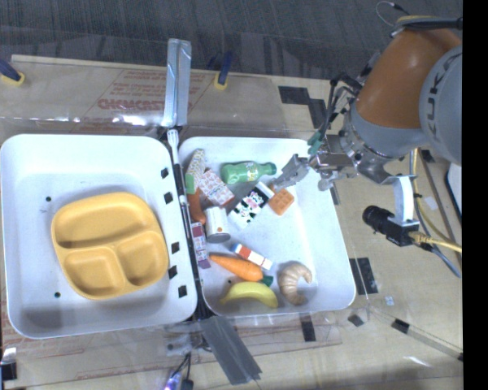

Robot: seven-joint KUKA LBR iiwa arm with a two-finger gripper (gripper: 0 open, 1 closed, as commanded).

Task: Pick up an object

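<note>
Bright, even overhead light, pic a bit soft and grainy overall. White bins [24,242] near blown out, w/ soft grey shadow along the inner walls. Yellow tray [106,242] casts a faint shadow at its lower-left. Slight glare on the plastic sheet [130,96] behind the bins. Dark floor up top, low detail.

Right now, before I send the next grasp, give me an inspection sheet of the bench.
Surface: two white bins; left bin, right bin.
Job's things: green bottle, banana, carrot, croissant, orange cracker and small packets crowd the right bin.
Clutter: yellow divided tray in the left bin.
Gripper: gripper over the right bin's upper right part, near the bottle; nothing seen between its fingers.
Cables: loose cables right of the bins.
Surroundings: clear sheet with red print under the bins.
</note>
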